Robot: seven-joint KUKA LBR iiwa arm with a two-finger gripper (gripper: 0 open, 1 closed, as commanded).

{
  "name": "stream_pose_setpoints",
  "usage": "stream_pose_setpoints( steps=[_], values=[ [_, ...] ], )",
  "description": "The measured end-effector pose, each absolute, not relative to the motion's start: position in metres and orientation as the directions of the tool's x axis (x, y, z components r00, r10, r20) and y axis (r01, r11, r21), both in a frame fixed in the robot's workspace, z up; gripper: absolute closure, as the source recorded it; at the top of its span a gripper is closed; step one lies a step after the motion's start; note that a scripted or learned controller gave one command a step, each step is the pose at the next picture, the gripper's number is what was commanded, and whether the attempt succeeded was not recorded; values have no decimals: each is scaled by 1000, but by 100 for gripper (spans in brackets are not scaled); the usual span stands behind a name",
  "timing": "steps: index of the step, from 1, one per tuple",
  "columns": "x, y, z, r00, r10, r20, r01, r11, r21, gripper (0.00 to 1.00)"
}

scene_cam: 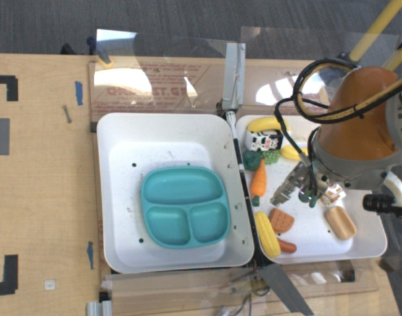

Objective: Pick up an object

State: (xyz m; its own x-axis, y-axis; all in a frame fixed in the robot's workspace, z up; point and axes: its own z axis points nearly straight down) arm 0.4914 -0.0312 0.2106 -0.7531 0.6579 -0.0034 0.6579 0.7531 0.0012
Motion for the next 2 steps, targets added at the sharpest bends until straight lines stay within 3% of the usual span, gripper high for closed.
stream_pose_setpoints(
  steps=[1, 2],
  values=[
    [506, -17, 272, -585, 811, -4, 811, 585, 2, 100],
    [480, 22, 248, -497, 868, 2, 868, 497, -5, 100]
  ],
)
